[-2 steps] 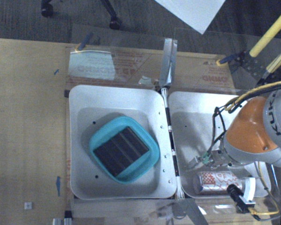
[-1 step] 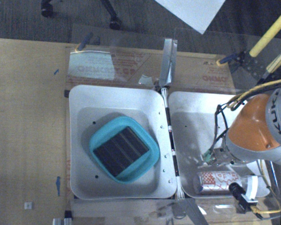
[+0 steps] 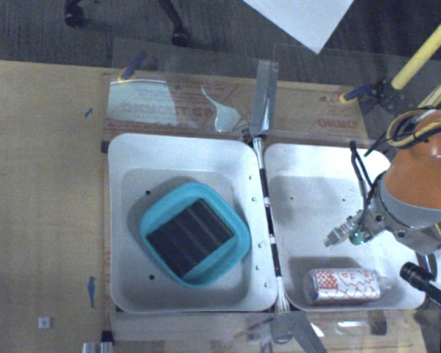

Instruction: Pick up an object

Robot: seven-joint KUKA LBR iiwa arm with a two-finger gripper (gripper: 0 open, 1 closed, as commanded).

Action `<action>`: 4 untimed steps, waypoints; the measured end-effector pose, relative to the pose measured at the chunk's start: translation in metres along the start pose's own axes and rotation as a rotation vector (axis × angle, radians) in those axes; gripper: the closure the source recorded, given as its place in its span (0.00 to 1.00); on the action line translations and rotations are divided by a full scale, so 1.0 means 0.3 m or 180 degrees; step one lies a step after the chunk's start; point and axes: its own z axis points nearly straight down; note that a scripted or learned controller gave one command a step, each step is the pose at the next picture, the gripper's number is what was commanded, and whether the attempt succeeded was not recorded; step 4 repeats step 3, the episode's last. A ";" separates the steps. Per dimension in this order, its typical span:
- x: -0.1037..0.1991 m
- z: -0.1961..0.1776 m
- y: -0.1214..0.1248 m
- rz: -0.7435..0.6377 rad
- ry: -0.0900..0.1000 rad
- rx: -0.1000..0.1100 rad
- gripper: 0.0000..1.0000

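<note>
- Since the gripper (image 3: 348, 234) hangs over the middle of the right bin (image 3: 309, 177) with nothing between its fingers, we read this as the approach step; we can't tell from this slant whether the fingers are spread or pressed together.
- Nearest target: the red-and-white patterned can (image 3: 345, 284), lying on its side near the right bin's front edge, just short of the front-right corner. It sits apart from the gripper, toward the front wall.
- Its long axis runs left-right, roughly parallel to the front edge. The pale end cap faces the divider between the bins; the other end points at the right wall.
- To do this well, we'd close across the short axis, finger line front-to-back, centred on the can's length so it doesn't swing out.
- Risk as we judge it: it's round, so an off-centre touch could roll it into the front wall. Come straight down.
- The left bin (image 3: 133, 160) holds a teal tray (image 3: 235, 239) with a dark ribbed block (image 3: 188, 237) in it, rotated diagonally to the bin edges; a wider, harder grab.
</note>
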 end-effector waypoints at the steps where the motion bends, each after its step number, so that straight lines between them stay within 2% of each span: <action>1: 0.000 0.000 0.000 0.0000 0.0000 0.0000 0.00; 2: -0.023 0.331 -0.027 -0.0137 -0.0013 -0.0023 0.00; 3: -0.028 0.351 -0.034 0.0839 0.0002 -0.0013 0.00; 4: -0.028 0.351 -0.034 0.0839 0.0002 -0.0013 0.00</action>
